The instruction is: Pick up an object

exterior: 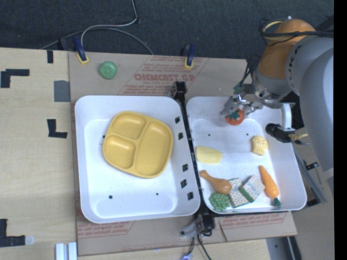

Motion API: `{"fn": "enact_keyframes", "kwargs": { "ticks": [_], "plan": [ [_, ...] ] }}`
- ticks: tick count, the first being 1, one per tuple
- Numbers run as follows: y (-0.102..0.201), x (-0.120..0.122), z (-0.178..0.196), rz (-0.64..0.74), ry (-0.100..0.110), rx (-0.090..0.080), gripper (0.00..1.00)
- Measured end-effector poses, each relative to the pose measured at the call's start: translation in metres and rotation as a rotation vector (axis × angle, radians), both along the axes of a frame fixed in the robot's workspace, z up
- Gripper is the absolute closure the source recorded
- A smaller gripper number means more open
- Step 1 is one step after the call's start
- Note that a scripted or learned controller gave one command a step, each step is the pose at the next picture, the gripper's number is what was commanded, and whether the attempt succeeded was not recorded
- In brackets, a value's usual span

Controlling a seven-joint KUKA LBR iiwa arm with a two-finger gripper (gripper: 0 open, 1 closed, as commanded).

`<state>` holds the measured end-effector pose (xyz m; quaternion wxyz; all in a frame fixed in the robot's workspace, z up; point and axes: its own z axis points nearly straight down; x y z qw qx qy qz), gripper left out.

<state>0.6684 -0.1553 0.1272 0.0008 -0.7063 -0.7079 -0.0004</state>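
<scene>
My gripper reaches in from the right over the far part of the right bin. A small red toy tomato with a green top sits between its fingertips, and the fingers look shut on it. Elsewhere in this bin lie a pale yellow lemon-like piece, a yellow corn piece, an orange carrot, a brown drumstick, a green broccoli-like piece and a green and white block.
The left bin holds a yellow divided plate. A green ball lies on the cardboard beyond the bins. A black divider strip runs between the bins. The grey arm with its orange band fills the upper right.
</scene>
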Motion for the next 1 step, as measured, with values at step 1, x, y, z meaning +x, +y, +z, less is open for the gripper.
{"fn": "enact_keyframes", "kwargs": {
  "ticks": [1],
  "plan": [
    [0.0614, 0.0004, 0.0384, 0.001, -0.001, 0.000, 1.00]
  ]
}}
